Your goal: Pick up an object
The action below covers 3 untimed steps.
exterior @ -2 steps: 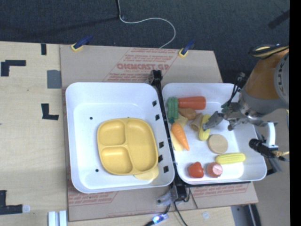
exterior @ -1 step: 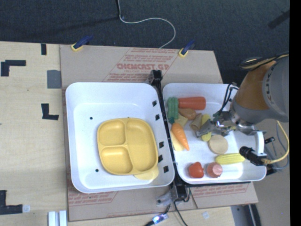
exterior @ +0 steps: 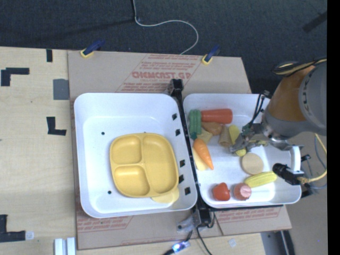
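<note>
Gripper [exterior: 243, 142] is sitting low in the right bin [exterior: 234, 99], roughly mid-bin toward its right side, fingertips pointing left. Jaws: can't tell if apart or together, dark hardware is blurring into the toys there. Nothing is visibly clamped. Closest objs: a small yellow piece [exterior: 240, 152] is lying right at the tips, touching or just under them, can't tell which; a tan piece [exterior: 226, 136] is sitting just left of the tips w/ another yellow bit [exterior: 234, 130] beside it. Round beige disc [exterior: 252, 163] is lying just below the gripper, apart from it. Corn cob [exterior: 261, 179] is lying near the bin's bottom-right corner, w/ a pink-red round piece [exterior: 242, 192] and a red tomato-ish piece [exterior: 221, 192] along the bottom edge. Carrot [exterior: 203, 153] is lying by the left wall, green veg [exterior: 195, 122] above it, long red piece [exterior: 217, 115] near the top edge. Arm [exterior: 308, 102] is coming in over the bin's right edge, orange band [exterior: 284, 97] above the wrist, wrist angling down and left into the bin. Left bin [exterior: 90, 108] is carrying a yellow divided plate [exterior: 143, 163], center-ish toward its bottom-right corner.
</note>
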{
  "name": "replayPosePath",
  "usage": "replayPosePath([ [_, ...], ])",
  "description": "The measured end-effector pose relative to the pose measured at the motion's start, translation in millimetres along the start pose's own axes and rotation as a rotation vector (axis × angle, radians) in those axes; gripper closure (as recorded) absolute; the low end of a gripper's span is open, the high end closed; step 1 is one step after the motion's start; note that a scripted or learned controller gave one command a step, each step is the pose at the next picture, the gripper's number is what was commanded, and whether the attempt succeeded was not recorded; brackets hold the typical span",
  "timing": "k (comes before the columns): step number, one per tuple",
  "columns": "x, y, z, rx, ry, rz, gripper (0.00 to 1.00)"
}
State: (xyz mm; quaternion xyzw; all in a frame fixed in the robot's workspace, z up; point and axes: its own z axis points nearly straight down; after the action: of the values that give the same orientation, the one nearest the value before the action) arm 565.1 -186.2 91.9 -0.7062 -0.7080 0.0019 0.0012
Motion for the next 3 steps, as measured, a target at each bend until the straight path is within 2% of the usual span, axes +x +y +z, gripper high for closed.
replayPosePath([
  [3, 10.0, -5.5, -133.0, -0.004, 0.0, 0.0, 1.0],
])
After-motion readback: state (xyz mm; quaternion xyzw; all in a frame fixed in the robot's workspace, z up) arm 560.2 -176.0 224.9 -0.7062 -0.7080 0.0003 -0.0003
